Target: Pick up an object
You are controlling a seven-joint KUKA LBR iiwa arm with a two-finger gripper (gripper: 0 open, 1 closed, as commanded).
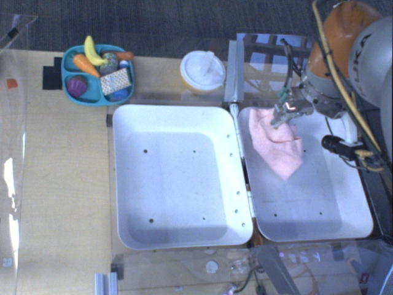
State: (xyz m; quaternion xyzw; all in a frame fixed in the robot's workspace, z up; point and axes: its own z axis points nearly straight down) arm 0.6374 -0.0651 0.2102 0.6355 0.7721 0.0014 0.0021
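A: Where is the thing to be picked lying?

B: A pink cloth is lying crumpled in the right bin, toward that bin's far left corner, with one end trailing down toward the middle of the floor.

A: And the gripper?

B: The gripper is sitting right at the cloth's upper edge, tips pointing down-left. Its fingers are looking nearly closed, and a bit of pink fabric seems to be touching them, but whether the cloth is actually being pinched between them cannot be told from this angle.

A: What is the arm doing?

B: The arm, grey with its orange band, is reaching in from the right over the far side of that bin, with yellow and black cables running along it.

A: And around that?

B: The left bin is standing beside it, edges touching. Behind it a white lidded tub is sitting on the bench, and farther left a blue tray is holding toy food, a banana and a carrot among it.
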